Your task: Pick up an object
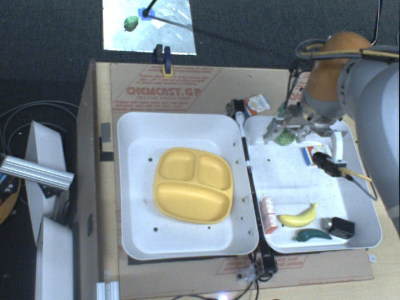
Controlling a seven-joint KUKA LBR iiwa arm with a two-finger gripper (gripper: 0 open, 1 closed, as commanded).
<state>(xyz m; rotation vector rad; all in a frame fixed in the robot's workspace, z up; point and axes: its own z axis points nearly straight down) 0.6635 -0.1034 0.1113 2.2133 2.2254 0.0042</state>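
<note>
Bench surface carries two white bins; right bin (369, 220) holds gripper (285, 132) at its far-left corner, fingers pinching a green object (285, 139).

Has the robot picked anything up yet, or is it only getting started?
Nothing looks lifted yet. The end effector is down at the far end of the right bin, right at a small green object; whether it grips it is unclear. The banana, the dark green piece and the black block lie untouched at the near end. The lifting itself is left.
</note>
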